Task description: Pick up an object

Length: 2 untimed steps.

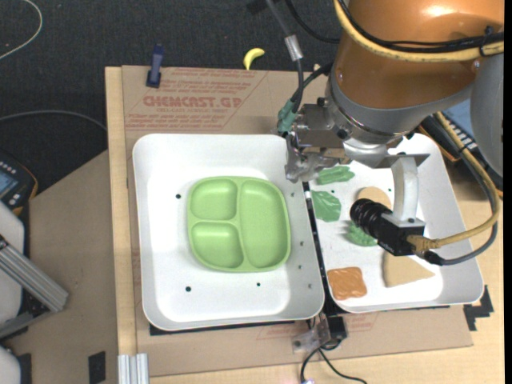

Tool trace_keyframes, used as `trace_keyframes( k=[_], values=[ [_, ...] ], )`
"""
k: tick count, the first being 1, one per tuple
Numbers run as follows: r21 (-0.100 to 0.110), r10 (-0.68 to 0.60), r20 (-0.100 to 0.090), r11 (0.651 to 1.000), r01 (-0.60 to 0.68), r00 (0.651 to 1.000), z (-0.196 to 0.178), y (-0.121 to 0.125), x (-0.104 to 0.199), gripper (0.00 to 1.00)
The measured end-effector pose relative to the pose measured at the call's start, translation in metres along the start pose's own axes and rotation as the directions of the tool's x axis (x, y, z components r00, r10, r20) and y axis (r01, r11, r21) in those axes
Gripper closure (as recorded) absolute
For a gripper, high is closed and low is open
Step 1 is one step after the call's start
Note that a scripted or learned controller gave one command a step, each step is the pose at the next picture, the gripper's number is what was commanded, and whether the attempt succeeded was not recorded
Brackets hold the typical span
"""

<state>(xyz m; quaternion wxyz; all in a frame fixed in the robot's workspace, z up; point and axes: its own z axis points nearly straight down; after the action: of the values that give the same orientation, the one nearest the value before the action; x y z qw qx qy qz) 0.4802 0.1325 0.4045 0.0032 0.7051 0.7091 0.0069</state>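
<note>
1. Camera view: two shallow white bins sit side by side on a brown board that covers the desk [200,94]. The left bin [156,214] holds a light green divided plate [238,223] with three compartments, lying flat near the bin's middle.
2. The right bin [456,214] holds several small things: a green leafy piece [326,205] close to the wall shared with the left bin, another green piece [334,175] just above it, a third green piece [362,234] partly under the arm's black fitting, an orange-brown square piece [346,282] near the front edge, and a tan wedge-shaped piece [404,272] to its right.
3. The arm [416,46] reaches in from the right and hangs over the upper left part of the right bin, its orange band filling the top right corner.
4. The gripper [302,165] points down at the dividing wall between the bins, just above the green pieces. Whether it is wide, narrow or gripping something, I cannot tell; the wrist hides that.
5. A small yellow item [254,56] and a blue clip [154,66] lie at the board's far edge.
</note>
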Motion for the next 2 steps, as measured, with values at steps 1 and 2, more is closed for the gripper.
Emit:
trace_keyframes(
  k=[1, 2],
  values=[
    [0.012, 0.005, 0.005, 1.000, -0.005, 1.000, -0.003, 0.000, -0.002, 1.00],
    [0.010, 0.005, 0.005, 1.000, -0.005, 1.000, -0.014, 0.000, -0.002, 1.00]
  ],
)
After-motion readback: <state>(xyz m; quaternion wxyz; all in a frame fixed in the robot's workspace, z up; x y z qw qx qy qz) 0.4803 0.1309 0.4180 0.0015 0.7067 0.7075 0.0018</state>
